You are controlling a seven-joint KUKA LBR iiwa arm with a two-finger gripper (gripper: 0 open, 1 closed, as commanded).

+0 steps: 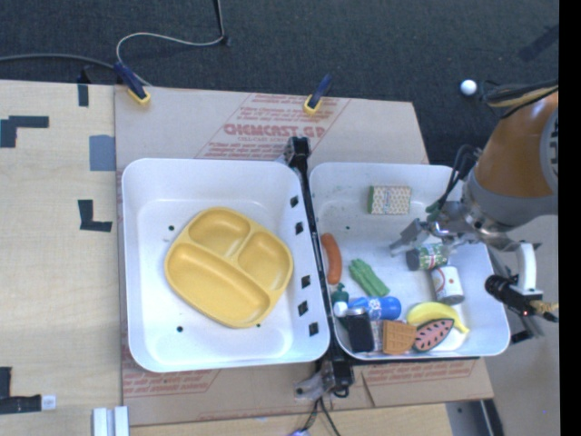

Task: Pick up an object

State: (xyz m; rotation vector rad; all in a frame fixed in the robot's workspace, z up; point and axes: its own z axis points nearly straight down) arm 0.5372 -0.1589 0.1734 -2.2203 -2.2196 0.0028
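Note:
My gripper [410, 249] hangs low over the right bin [349, 182], near its right middle, on the grey arm with the orange band [517, 153]. Its fingers stand open, one grey fingertip [400, 242] pointing left, and nothing shows between them. A small dark can with a green label [432, 256] lies right beside the fingers. Just below it is a red and white can [447, 284]. A speckled beige block [390, 200] lies up and left of the gripper.
The right bin also holds a red sausage [333, 257], a green vegetable [369, 278], a blue bottle [378, 309], a black item [359, 332], a cracker [397, 337], a watermelon slice [432, 335] and a banana [433, 313]. A yellow divided plate [229, 266] lies in the left bin [145, 198].

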